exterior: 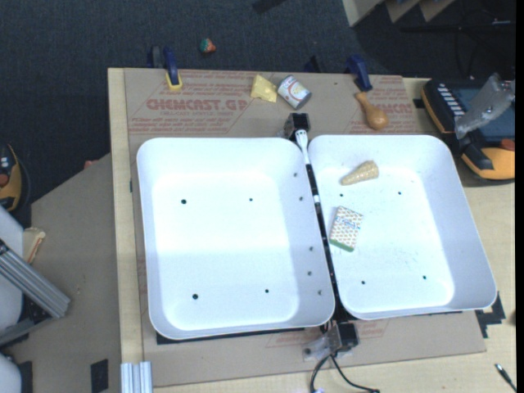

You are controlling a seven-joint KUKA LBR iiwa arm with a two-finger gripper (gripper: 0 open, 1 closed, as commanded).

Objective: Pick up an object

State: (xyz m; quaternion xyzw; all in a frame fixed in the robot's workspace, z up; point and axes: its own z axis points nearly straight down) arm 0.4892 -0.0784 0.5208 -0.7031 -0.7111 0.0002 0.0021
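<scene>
The things I could pick lie in the right bin [458, 219]. A tan cone [359, 173] rests on its side near the bin's far edge, toward the far-left corner. Nearer the middle of the left wall lies a flat packet [346, 228] with a fine dotted pattern and a green strip at its near end. Cone and packet are apart from each other. Whether my jaws are apart or together I cannot tell, and nothing shows them touching either object.

The left bin [155, 244] sits edge to edge with the right one, with a black strip [313, 203] along the seam.

Both bins rest on a brown board [131, 105]. Beyond their far edges red print reads "CHEMCAST G P", and the smaller lines under it are too fine to read. On that far strip lie a yellow wedge [264, 88], a small pale box [293, 92] just beside it, and a wooden pear-shaped piece [372, 113]. Two blue clamps [170, 64] grip the board's far edge.
</scene>
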